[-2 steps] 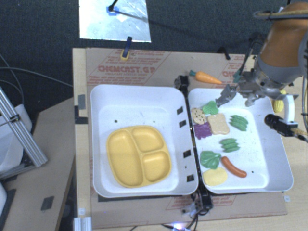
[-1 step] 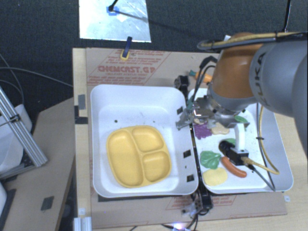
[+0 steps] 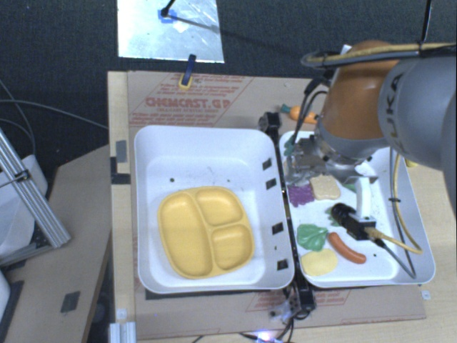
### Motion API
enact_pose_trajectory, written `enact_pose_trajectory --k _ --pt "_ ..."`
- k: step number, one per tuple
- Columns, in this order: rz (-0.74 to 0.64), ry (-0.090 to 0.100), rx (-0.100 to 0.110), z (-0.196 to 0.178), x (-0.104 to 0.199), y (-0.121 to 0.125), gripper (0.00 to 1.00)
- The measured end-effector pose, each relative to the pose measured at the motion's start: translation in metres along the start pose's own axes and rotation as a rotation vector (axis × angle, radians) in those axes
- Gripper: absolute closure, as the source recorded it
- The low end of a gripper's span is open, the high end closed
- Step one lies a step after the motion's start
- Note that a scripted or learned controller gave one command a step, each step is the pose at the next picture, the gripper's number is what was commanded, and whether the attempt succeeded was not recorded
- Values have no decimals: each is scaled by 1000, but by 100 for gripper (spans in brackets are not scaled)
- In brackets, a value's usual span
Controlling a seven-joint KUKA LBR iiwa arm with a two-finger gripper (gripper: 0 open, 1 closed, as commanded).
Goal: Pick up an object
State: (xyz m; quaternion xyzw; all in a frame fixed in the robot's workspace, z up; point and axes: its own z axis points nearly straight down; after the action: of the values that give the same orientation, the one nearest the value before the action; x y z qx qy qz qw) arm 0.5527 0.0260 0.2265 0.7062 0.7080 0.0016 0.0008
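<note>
A brown cardboard-covered bench (image 3: pixel 193 98) carries two shallow white plastic bins, left (image 3: pixel 153 156) and right (image 3: pixel 418 256), side by side.

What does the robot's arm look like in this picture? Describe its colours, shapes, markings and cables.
The arm is bulky and rounded, with a smooth grey shell and a glossy orange band above the wrist. Dark letters, partly readable as "UKA", run along the grey casing. A black cable loops beside the wrist, where the metal gripper looks grey and blocky.
</note>
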Motion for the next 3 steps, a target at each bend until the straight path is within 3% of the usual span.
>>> enact_pose_trajectory --k 1,2,3 --pt "-6 2 -4 -94 28 -62 100" --pt "-6 0 -1 -99 27 -59 100" --pt "5 -2 -9 -208 -34 -65 100"
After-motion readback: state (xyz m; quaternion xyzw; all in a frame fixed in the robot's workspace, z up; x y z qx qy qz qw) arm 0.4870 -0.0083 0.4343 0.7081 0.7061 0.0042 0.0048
